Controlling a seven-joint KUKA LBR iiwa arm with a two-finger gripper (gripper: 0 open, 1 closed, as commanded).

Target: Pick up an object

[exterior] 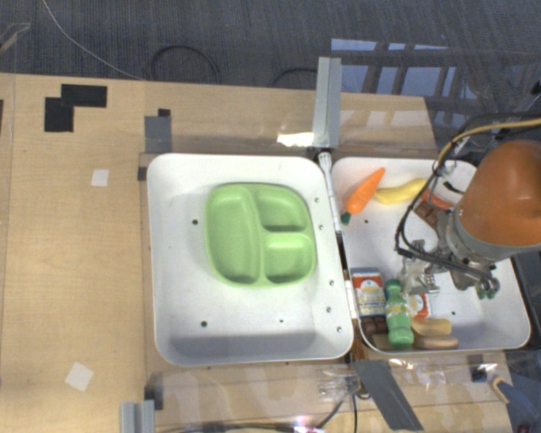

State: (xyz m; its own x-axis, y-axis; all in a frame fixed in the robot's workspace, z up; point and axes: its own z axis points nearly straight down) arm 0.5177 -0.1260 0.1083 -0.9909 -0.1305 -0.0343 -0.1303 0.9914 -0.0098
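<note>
The right bin (509, 332) holds an orange carrot (364, 192) and a yellow banana (402, 190) at its far end. At its near end lie a small red and white carton (368, 293), a green bottle (398, 315) and a tan bread roll (435, 329). The arm's orange band (509, 197) hangs over the right half of this bin. My gripper (422, 283) points down just right of the green bottle, low over the near items. A red and white item under it is mostly hidden.
The left bin (176, 332) holds a green divided plate (257, 234) at its middle. A metal post (326, 97) stands behind the wall between the two bins. Black cables loop around the wrist.
</note>
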